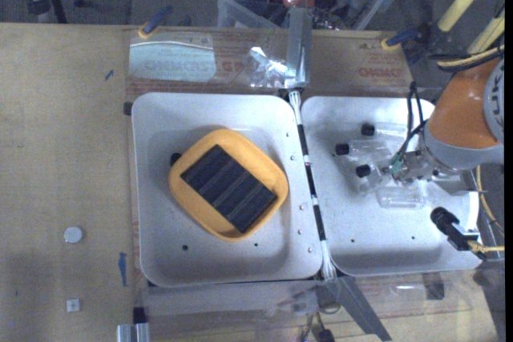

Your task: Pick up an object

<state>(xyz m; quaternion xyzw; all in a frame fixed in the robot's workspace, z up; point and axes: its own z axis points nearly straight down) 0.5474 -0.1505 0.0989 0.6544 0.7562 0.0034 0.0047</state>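
Under the end effector and far out to its left lies the big tan worktop. Two white bins sit on it side by side. The right bin is the one the end effector hangs over. The left bin is next to it, on the end effector's left.

The grey arm with its orange band comes in from the right.

Well off to the left of the end effector, in the middle of the left bin, lies a yellow pad with a dark ribbed top. It is the biggest thing to pick, and nothing touches it.

Just beside the end effector, a bit to its left, lie some small clear bottles in a loose bunch. They are hard to see on the white floor. Their little black caps show best. One more clear piece lies right below the end effector.

Far to the left, out on the worktop, sits a tiny grey disc.

I think the job is only started. The arm has a spot over the clear things, but nothing looks lifted. Every thing lies flat in its bin. Gripping and lifting are left to do.

The end effector is low and very near the clear bottles. I cannot tell how far open it is, or if it touches one. I see nothing held in it
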